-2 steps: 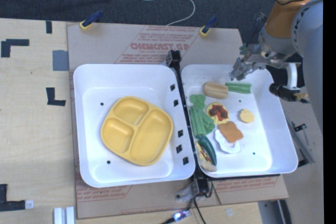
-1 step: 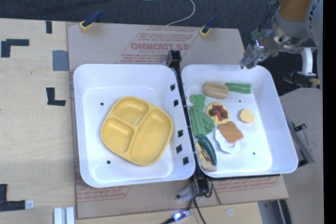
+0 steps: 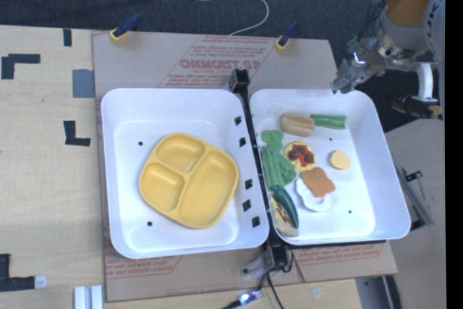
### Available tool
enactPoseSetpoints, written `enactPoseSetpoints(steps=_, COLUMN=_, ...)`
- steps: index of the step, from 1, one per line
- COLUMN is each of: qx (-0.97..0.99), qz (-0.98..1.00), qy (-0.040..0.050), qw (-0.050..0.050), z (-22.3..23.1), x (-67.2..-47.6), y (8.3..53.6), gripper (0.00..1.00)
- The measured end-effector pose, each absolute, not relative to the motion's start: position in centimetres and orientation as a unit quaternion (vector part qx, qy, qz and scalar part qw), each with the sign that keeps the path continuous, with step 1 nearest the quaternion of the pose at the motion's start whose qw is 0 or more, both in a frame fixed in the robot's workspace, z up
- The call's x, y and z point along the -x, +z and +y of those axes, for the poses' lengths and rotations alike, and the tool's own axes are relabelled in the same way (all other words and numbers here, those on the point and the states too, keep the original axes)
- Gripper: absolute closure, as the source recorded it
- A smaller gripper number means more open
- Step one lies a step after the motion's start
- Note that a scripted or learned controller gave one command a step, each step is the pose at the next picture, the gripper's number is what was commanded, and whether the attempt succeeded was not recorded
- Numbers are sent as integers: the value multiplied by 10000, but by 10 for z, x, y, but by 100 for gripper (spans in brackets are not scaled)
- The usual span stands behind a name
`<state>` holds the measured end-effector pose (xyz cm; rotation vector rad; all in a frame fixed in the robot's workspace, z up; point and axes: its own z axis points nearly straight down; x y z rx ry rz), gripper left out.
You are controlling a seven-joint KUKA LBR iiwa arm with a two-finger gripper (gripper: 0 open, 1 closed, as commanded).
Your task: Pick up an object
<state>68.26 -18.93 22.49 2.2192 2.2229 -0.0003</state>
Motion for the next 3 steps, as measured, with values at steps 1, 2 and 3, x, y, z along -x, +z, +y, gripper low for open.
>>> enactPoseSetpoints(steps=1, qx=-7052, qz=7090, qy=0, qw=-6, z=-136, x=-670, y=228, gripper=100)
enactPoseSetpoints(steps=2, qx=-7058, qz=7084, qy=-9, qw=-17, z=-98, x=-641, y=216, gripper=100)
enactPoseSetpoints(steps=3, qx=-7065, qz=7077, qy=-10, qw=-11, z=-91, x=-633, y=216, gripper=100)
